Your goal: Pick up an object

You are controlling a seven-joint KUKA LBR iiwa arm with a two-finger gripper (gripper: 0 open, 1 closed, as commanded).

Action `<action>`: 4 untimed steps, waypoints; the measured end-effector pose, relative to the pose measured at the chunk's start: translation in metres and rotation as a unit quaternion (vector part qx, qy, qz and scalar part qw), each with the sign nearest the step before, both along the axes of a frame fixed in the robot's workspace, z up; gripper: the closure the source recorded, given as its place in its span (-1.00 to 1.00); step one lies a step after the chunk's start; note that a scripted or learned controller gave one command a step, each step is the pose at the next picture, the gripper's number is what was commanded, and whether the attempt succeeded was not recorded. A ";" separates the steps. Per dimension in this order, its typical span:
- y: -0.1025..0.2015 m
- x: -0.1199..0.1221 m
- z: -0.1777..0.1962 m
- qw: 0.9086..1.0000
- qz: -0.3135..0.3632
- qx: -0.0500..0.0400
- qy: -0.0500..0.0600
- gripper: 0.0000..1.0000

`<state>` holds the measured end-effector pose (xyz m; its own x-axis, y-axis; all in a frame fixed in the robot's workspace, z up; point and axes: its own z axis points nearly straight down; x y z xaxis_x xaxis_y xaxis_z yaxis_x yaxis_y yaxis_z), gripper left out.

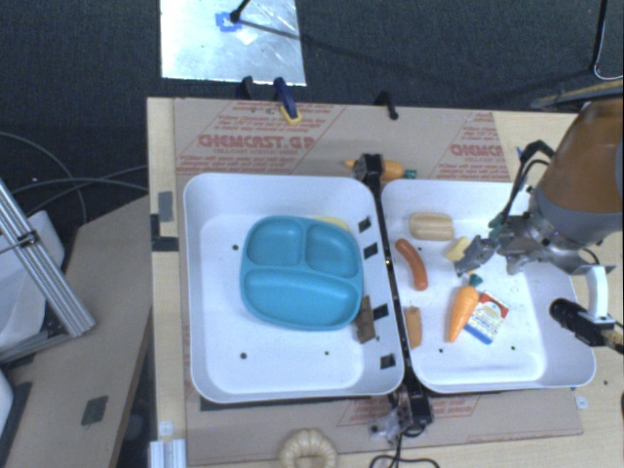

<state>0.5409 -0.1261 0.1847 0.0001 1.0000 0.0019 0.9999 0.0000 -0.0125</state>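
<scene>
The gripper (475,258) hovers just above the toy carrot's (461,312) green top in the right bin (561,364), likely lining up a grasp. Whether its fingers are spread or closed, I cannot tell.

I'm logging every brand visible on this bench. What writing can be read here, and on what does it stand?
"CHEMCAST GP": red print, upside down, on the brown board under the bins, at its far left.
The same red print at the far right: too blurred to read.
Small packet beside the carrot: print too small to read.
</scene>
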 end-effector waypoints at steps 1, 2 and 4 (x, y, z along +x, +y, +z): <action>0.000 0.003 0.007 1.000 0.001 -0.001 -0.007 -1.00; 0.006 0.001 -0.035 1.000 0.001 -0.001 -0.006 -1.00; 0.008 0.002 -0.101 1.000 0.000 -0.001 -0.006 -1.00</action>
